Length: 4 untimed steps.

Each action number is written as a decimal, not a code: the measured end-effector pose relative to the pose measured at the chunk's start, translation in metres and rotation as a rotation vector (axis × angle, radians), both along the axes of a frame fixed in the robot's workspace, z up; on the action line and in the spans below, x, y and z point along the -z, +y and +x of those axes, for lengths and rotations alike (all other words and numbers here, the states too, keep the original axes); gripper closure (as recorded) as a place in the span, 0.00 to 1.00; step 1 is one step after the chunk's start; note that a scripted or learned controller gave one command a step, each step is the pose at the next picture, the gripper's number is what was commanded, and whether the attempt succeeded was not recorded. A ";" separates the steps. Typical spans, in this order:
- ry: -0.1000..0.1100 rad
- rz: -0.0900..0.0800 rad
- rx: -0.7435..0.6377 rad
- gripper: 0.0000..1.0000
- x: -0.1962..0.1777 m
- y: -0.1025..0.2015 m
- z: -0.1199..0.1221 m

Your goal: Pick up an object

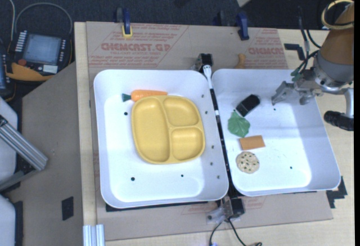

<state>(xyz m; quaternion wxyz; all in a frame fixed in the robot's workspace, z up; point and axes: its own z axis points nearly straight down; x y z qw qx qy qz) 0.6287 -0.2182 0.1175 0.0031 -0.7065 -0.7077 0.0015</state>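
Gripper (292, 92) hangs open, holding nothing, over my right bin (292, 183), well apart from its black block (247, 105), green leaf (238, 125), orange cracker (252, 142) and cookie (247, 162); left bin (112, 171) holds a yellow tray (167, 128) and carrot (147, 94).

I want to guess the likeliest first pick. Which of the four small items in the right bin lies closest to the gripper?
The black block: it lies uppermost of the four, nearest the gripper. The green leaf, orange slab and cookie lie progressively farther.
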 end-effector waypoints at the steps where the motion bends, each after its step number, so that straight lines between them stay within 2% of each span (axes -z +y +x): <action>1: -0.009 -0.004 -0.001 1.00 -0.015 -0.001 0.002; 2: -0.014 -0.006 0.002 1.00 -0.062 -0.002 -0.004; 3: -0.017 -0.006 0.000 1.00 -0.126 0.003 -0.001; 4: -0.012 -0.005 0.001 1.00 -0.144 0.003 0.000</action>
